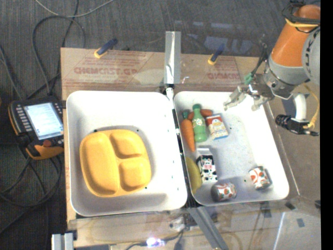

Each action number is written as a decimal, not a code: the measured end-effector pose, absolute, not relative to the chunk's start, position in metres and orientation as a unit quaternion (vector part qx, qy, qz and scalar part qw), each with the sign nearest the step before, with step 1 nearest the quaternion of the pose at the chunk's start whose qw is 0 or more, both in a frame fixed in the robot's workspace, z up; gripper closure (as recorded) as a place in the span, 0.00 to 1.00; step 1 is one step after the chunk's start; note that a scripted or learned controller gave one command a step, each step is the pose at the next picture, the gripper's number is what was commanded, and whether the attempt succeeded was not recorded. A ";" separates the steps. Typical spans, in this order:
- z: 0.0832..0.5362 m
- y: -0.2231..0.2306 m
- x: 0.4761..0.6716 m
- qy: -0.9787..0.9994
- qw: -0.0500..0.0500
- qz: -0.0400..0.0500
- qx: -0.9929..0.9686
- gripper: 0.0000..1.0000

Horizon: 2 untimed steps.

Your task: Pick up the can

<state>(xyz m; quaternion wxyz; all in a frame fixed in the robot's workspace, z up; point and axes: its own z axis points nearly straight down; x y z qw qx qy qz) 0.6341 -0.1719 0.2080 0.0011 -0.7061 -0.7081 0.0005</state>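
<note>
Lower right of frame, right white bin [281, 189]: two short metal cans with red-and-white labels lie on their sides — one [223, 191] at the bottom rim, another [259, 177] to its right. Above them: black-and-white carton [207, 168], orange carrot [188, 133], green bottle [199, 123]. Upper right: gripper [244, 99], fingers spread, holding nothing. Risk — tipped cans may roll away from closing fingers; two candidates invite a mis-aim.

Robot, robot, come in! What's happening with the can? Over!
Gripper open, holding nothing, above right bin's far edge. Two cans on their sides near front. Path clear.
</note>
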 end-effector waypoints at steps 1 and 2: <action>0.104 -0.211 0.543 -0.582 0.006 -0.002 -0.813 0.00; 0.095 -0.207 0.510 -0.642 -0.009 -0.011 -0.767 0.00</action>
